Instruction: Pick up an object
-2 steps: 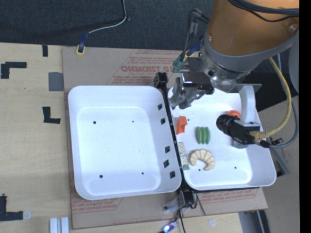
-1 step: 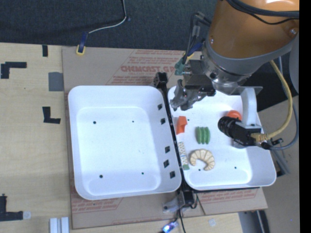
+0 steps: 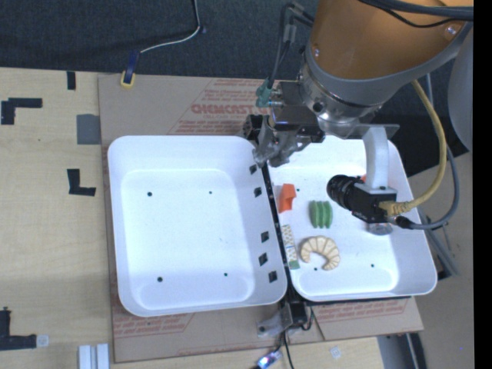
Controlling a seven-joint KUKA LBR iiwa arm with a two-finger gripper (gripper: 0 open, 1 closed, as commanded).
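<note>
Red print on the brown cardboard sheet (image 3: pixel 192 102) under the bins reads roughly "CHEMCAST", partly cut off by the arm; smaller lines beneath it are too fine to read. More red print shows at the sheet's lower edge, illegible.

Left shallow white plastic bin (image 3: pixel 184 221): a bare floor with four small dark dots.

Right shallow white plastic bin (image 3: pixel 400 271), left to right: small orange block (image 3: pixel 287 197) near the shared wall; below it a narrow patterned strip (image 3: pixel 287 243) lying along that wall; a green ridged piece (image 3: pixel 321 214); a tan croissant-shaped toy (image 3: pixel 320 251), curved, lying flat, just below the green piece and apart from it.

The two-finger gripper (image 3: pixel 273 148) hangs over the upper end of the wall between the bins, above the orange block and not touching it. Whether its fingers stand apart or together cannot be told; nothing shows between them.

A black cylindrical unit (image 3: pixel 350 194) on a white bracket sits over the right bin's right side.
</note>
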